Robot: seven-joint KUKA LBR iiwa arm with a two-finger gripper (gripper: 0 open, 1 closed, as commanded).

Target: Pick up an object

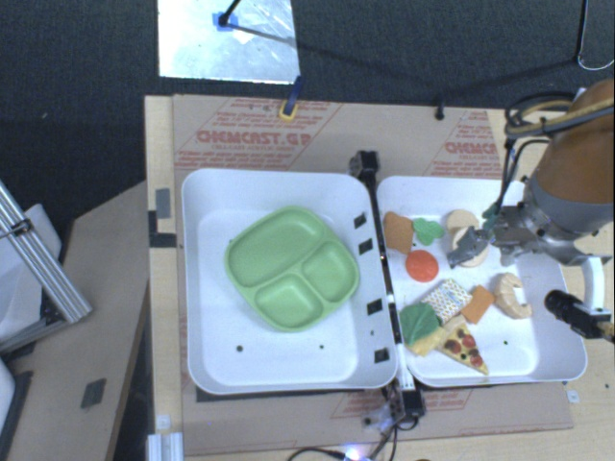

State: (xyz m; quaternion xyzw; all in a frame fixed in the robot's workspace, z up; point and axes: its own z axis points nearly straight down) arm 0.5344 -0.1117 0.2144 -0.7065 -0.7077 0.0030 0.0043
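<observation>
Toy foods lie scattered in the right bin (553,358): a red tomato (422,265), a pizza slice (462,345), a green leaf (417,321).

- I count two white bins (207,286).
- One green divided tray (291,268).
- One gripper (468,249).
- Roughly nine toy food pieces (422,265); some overlap.

left bin (207,257): green tray (291,268) | right bin (557,353): toy food, jaws (468,250) above
</observation>
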